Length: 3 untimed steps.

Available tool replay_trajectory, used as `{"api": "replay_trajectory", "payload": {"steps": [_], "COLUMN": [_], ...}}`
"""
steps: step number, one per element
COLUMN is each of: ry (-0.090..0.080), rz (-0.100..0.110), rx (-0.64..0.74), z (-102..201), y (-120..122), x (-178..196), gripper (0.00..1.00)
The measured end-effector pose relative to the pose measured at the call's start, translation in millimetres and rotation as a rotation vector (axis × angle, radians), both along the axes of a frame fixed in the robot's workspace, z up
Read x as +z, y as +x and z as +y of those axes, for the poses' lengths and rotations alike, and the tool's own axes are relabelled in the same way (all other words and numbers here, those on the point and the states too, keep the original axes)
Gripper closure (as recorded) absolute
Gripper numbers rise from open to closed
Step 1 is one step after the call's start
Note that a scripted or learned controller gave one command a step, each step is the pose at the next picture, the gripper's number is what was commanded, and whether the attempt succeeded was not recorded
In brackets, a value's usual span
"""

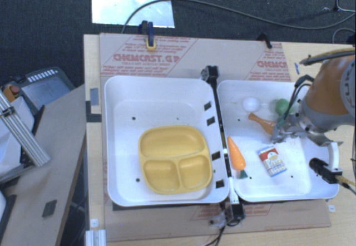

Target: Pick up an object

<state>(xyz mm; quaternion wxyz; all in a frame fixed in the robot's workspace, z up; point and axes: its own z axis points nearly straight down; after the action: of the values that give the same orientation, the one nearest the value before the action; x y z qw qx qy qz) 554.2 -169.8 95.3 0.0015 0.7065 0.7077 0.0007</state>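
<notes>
Bins first: we count two shallow white plastic bins, side by side on the bench, each with rounded corners and a smooth, glossy floor. The left bin (119, 128) holds one thing, a yellow plastic tray (174, 158) moulded into three compartments, one long and two smaller, lying flat toward the near side.

In the right bin (300, 186) we count five loose things. One orange carrot-shaped toy with a green tip (237, 154) lies along the left wall, tapered and smooth. One small rectangular carton with red and white print (272, 161) lies flat near the middle. One white ball (251, 104) sits toward the far side, well apart from the carton. One green rounded object (282, 106) lies just right of the ball, partly hidden by the arm. One tan wooden-looking spoon-shaped piece (260, 121) lies between the ball and the carton, its right end running under the gripper.

The single gripper (282, 131) is low over the right bin, just above the carton and at the end of the tan piece. We cannot tell whether it is spread or closed, or whether it holds anything.
</notes>
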Motion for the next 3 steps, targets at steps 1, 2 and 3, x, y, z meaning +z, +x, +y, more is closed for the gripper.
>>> {"api": "replay_trajectory", "payload": {"steps": [1,2,3], "ry": [0.0,-0.002,-0.001], "rz": [-0.001,-0.006,-0.003], "rx": [0.001,0.003,0.003], "z": [0.6,-3.6,-4.0], "y": [-0.1,6.9,8.5], "x": [43.1,106.1,141.3], "gripper": [1.0,1.0,1.0]}}
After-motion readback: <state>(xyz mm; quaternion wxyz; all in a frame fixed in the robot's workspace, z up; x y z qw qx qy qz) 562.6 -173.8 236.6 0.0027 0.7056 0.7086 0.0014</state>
